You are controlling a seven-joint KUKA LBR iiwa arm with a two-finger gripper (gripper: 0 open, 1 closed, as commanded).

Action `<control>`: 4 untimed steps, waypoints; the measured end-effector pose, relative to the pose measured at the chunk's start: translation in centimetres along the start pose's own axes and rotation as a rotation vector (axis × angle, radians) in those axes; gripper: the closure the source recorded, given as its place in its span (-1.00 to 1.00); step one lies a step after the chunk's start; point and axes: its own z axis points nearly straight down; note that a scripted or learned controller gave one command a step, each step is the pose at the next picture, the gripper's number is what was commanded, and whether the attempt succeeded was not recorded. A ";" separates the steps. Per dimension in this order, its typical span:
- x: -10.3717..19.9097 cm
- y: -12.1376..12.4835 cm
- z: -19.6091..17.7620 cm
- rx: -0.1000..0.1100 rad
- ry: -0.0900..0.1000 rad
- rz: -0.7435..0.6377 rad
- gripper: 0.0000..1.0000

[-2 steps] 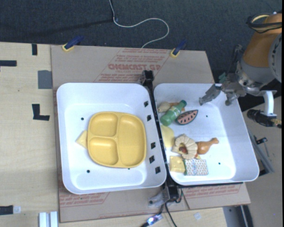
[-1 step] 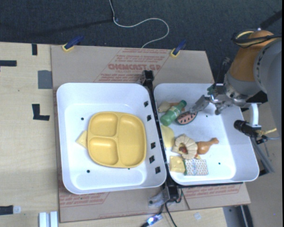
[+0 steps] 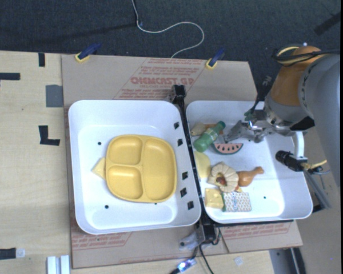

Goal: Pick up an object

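The claw [image 3: 240, 131] hangs low over the far part of the right-hand shallow white bin [image 3: 286, 201], reaching in from the worktop's right edge on the grey arm with its orange band [image 3: 288, 87]. I cannot tell how the claw is set, for the metal parts blur together against the white floor.

Nothing is seen lifted, so by my judgement the pick is not yet done: the claw is down among the things and the grasp and the lift are both left.

The likeliest target, judged by nearness, is the small red watermelon slice with a green rind and dark seeds [image 3: 228, 148], lying flat on the bin floor just beside the claw, on its near side. It looks thin and low, which could make it hard to catch. Just beside the slice, toward the worktop's left edge, lies a green bottle-shaped toy [image 3: 207, 137]. Nearer the front edge sit a pale ridged shell-like pastry toy [image 3: 224, 176] and a brown drumstick toy [image 3: 250, 176], touching or nearly so, then a yellow block [image 3: 213, 198] and a small patterned packet [image 3: 237, 201].

In the left-hand white bin [image 3: 86, 153] a yellow divided plastic plate [image 3: 142, 168] lies well apart from the claw.
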 end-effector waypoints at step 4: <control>-0.1 1.4 -14.2 -0.002 0.001 0.003 1.00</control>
